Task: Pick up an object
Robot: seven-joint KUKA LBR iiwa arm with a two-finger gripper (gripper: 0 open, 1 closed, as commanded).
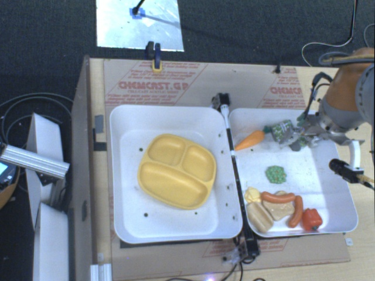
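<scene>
Several toy foods in right bin (337,183). Gripper (285,132) low at far side, just beside carrot (250,139); claw opening cannot tell. Carrot: likely light, rigid, smooth plastic, tapered; best taken across thick middle, since narrow tip may slip.

— What did the bench (176,78) look like?
— It was covered in brown board with red printing, and it carried two shallow white bins side by side, touching along the middle.
— Which was which?
— The left bin (126,174) sat beside the right bin (337,192). A small clamp (155,56) gripped the bench's far edge.
— Anything else on it?
— A black clip (221,101) sat where the bins met.
</scene>
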